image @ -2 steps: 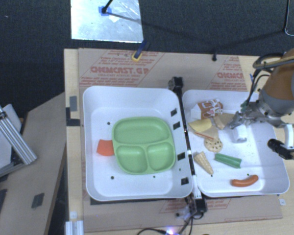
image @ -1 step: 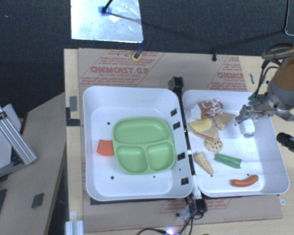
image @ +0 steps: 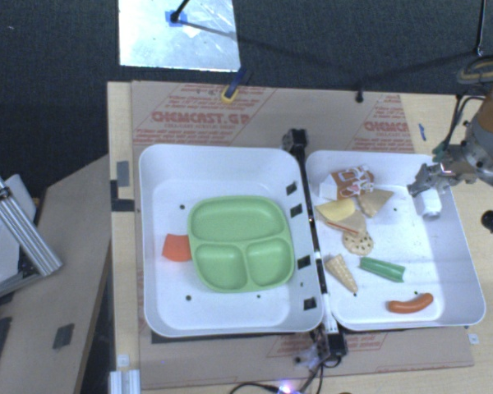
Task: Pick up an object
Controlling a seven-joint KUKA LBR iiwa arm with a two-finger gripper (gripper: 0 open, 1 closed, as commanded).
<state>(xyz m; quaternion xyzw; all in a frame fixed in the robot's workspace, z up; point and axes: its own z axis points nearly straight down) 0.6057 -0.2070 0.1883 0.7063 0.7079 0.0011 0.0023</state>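
The right bin [image: 452, 261] holds several toy foods: a printed snack packet [image: 351, 180], a tan bread slice [image: 375, 201], a yellow cheese wedge [image: 336, 212], a round cookie [image: 358, 243], an ice cream cone [image: 341, 272], a green stick [image: 382, 268] and an orange sausage [image: 410, 304]. My gripper [image: 428, 192] hangs over the bin's upper right part, just right of the bread slice. I see nothing in its grasp. In the left bin [image: 160, 212] a green divided plate [image: 239, 244] lies with an orange block [image: 177, 248] to its left.
A black hinge strip [image: 306, 220] runs between the two bins. The grey arm [image: 486, 142] enters from the right above the right bin's far corner. A shiny foil sheet [image: 179, 23] lies behind the bench. An aluminium frame [image: 12, 220] stands at the left.
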